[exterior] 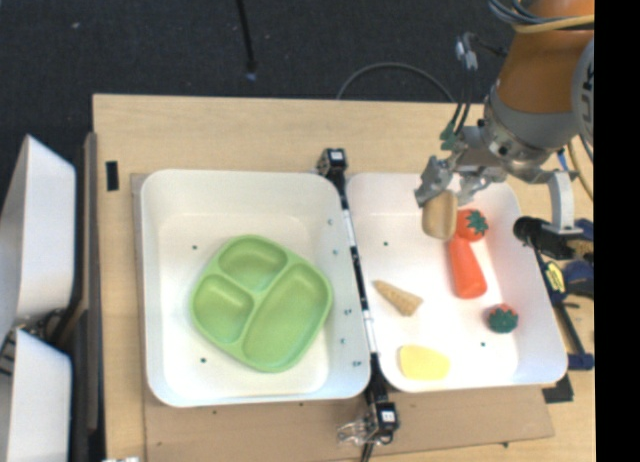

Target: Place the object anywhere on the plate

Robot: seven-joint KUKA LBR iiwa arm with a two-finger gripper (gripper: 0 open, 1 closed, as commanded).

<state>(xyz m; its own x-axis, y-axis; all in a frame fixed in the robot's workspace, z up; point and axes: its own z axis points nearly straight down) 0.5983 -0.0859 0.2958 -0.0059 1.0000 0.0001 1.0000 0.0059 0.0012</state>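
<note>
Reaching in from three o'clock over the right-hand shallow white bin: the grey arm with the orange band, ending in a two-finger metal gripper poised near that bin's twelve o'clock edge. Hanging directly beneath the gripper, a small tan, rounded object resembling a bread roll or potato, its top tucked between the fingers, so clenched on it by the look of things, though the contact itself is partly hidden by the wrist.

Lying just at three o'clock of the tan object, an orange plastic carrot with a green leafy top, pointing roughly from twelve to six o'clock. Resting toward the bin's centre, at about seven o'clock from the gripper, a tan wedge shaped like a cone or bread slice. Sitting near the bin's six o'clock edge, a flat yellow piece. Lying at four o'clock, close to the right wall, a small dark green round item with a red spot.

Resting in the left-hand shallow white bin, slightly toward six o'clock of its centre: a light green plastic plate with three compartments, well apart from the tan object and the gripper.
</note>
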